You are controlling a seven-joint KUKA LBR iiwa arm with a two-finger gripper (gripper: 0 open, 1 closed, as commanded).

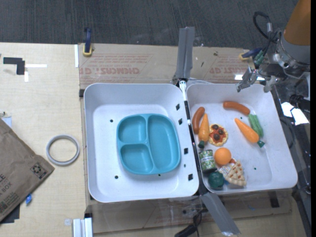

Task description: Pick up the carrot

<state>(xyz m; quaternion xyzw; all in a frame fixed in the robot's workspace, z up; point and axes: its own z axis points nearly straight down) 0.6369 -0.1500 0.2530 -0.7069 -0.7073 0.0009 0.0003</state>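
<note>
The carrot is orange and tapered, with a small green stub at its lower right end. It lies at a slant in the right part of the right bin, beside a green vegetable. My gripper hangs over the back rim of that bin, well above and behind the carrot. Its two fingers stand apart and open with nothing between them.
Also in the right bin are two sausages, an orange tapered piece, a small round pizza, an orange, a green can and a pizza slice. The left bin holds a teal divided plate.
</note>
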